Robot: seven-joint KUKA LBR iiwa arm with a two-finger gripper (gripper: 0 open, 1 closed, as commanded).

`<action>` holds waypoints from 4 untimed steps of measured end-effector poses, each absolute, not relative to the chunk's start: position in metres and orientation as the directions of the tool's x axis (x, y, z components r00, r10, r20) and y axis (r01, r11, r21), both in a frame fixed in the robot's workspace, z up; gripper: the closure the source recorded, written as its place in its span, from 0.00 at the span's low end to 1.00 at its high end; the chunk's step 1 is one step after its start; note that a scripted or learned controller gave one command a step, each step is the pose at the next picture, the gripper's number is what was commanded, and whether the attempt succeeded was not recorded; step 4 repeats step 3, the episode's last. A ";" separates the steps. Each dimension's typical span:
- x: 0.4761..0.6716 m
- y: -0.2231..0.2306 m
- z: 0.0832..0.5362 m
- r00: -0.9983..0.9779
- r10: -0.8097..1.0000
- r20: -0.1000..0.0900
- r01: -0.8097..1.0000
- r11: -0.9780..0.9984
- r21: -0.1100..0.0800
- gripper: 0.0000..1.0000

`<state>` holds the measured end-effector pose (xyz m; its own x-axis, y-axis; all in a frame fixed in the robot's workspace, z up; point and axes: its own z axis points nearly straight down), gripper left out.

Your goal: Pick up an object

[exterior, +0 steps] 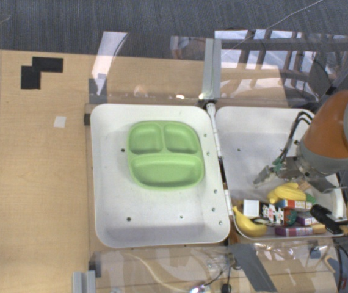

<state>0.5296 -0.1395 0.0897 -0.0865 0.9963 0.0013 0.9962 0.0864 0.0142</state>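
Nearest, along the right bin's (pixel 247 133) front wall, a banana (pixel 247 222) lies with small boxes (pixel 287 215) and another banana (pixel 289 192). Just behind, the gripper (pixel 275 171) hovers low, fingers spread and holding nothing. Farther left, a green divided tray (pixel 163 154) sits in the left bin (pixel 110 182).

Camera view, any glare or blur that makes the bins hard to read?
Camera view: bright glare streaks on the clear panels behind both bins; the left bin is evenly lit with a soft shadow; the green plate is sharp; small items beneath the gripper look slightly soft.

Grey arm with orange band reaching in from the right, wrist bent low, pincer (pixel 276 171) pointing left
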 end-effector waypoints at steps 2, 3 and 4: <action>0.500 -0.155 0.100 -0.173 0.985 -0.007 0.984 0.174 0.030 1.00; 0.525 -0.076 0.230 -0.158 0.987 -0.001 0.987 0.158 0.004 1.00; 0.525 -0.076 0.230 -0.158 0.987 -0.001 0.987 0.158 0.004 1.00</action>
